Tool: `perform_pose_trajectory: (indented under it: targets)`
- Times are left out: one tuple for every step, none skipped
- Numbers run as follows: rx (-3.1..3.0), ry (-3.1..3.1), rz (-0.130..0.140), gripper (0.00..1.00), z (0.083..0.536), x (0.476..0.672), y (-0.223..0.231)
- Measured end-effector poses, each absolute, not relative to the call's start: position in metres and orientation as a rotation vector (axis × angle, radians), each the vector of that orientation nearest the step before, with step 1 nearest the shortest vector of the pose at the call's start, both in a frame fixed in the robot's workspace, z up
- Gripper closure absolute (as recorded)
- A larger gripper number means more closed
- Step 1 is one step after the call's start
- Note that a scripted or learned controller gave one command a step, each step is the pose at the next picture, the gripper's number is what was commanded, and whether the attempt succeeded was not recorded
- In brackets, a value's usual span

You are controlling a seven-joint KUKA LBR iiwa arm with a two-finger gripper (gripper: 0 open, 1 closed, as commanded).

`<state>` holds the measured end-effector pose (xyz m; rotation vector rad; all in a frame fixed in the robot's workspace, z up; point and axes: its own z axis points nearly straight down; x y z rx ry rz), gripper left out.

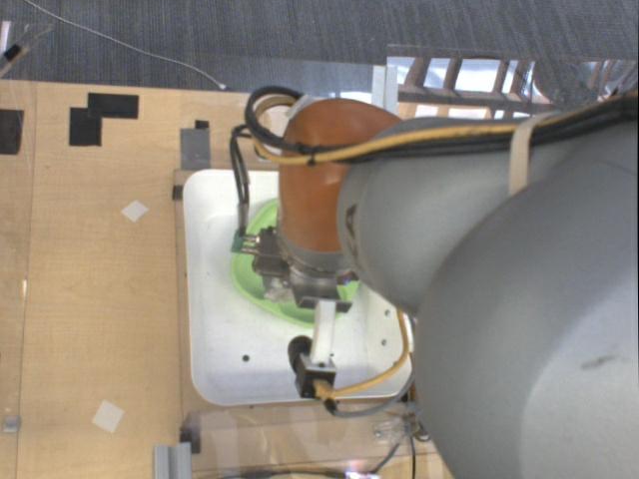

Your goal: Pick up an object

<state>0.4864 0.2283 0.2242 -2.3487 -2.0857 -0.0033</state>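
My pincer [300, 289] low in the white bin [215, 297], green plate [252, 267] directly beneath it, grip state hidden, cannot tell.

My bench [90, 297] is light wood w/ black blocky marks [100, 116] near the top left. Behind it, dark grey carpet floor [300, 13] w/ a thin white wire [120, 40] across.

White bin [215, 367], lime-green disc [255, 277], grey arm [519, 297] w/ orange band [315, 183], tan wood bench [90, 297]
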Motion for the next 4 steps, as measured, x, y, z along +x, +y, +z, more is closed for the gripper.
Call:
perform_pose_trajectory:
  targets:
    - [-1.381,-2.823,-0.003,1.00,0.229,0.487,0.234]
    - [-0.806,-3.044,-0.007,1.00,0.261,0.489,0.188]
    - [-1.418,-2.803,-0.002,1.00,0.223,0.486,0.236]
    - [-1.079,-2.956,-0.007,1.00,0.259,0.488,0.223]
